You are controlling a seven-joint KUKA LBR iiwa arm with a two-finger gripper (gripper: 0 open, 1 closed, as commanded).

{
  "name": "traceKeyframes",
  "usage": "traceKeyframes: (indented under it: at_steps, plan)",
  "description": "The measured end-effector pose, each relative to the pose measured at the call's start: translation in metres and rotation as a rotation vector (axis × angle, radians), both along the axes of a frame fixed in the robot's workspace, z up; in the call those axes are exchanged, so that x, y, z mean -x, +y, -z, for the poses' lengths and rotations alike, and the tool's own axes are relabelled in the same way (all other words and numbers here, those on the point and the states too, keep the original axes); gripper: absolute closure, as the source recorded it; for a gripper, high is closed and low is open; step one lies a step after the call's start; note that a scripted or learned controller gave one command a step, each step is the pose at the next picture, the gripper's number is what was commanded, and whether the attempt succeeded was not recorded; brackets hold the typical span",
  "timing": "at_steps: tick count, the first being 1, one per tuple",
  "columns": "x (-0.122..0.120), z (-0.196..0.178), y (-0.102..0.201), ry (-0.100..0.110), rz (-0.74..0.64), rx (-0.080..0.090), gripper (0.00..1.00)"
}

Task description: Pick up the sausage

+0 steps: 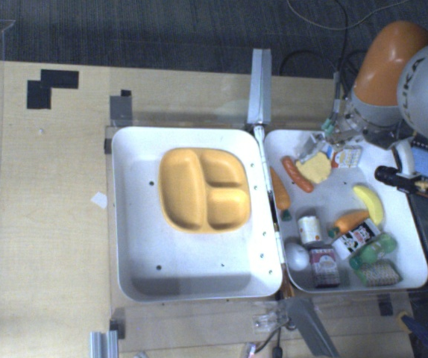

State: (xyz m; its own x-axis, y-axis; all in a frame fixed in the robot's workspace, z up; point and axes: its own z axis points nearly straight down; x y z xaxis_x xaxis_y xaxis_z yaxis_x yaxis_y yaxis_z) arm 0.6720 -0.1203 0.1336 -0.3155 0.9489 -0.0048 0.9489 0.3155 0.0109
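Note:
The sausage [297, 174], short and reddish-brown, lies at a slant in the upper left part of the right bin [415, 263]. Its right side touches a yellow cheese wedge [315, 168]. My gripper [334, 131] hangs over the bin's far edge, up and to the right of the sausage and apart from it. The grey arm with its orange band [385, 62] reaches in from the upper right. Nothing shows in the gripper.
The right bin also holds a carrot [279, 191] along its left wall, a banana [369, 202], an orange piece [350, 219], a small can [309, 229], a green bottle [373, 250] and several packets. A yellow divided plate [203, 189] sits in the left bin [136, 267].

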Motion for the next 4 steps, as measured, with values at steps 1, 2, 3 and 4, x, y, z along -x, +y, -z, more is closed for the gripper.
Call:
traceKeyframes:
  at_steps: [1, 2, 3, 4]
  plan:
    - [0.008, 0.029, -0.018, 0.003, 0.055, -0.001, 0.0]
    - [0.03, 0.045, 0.008, 0.0, 0.015, 0.0, 0.0]
    - [0.036, 0.044, 0.02, -0.001, -0.196, 0.002, 0.0]
    - [0.037, -0.054, 0.081, 0.001, -0.386, 0.003, 0.0]
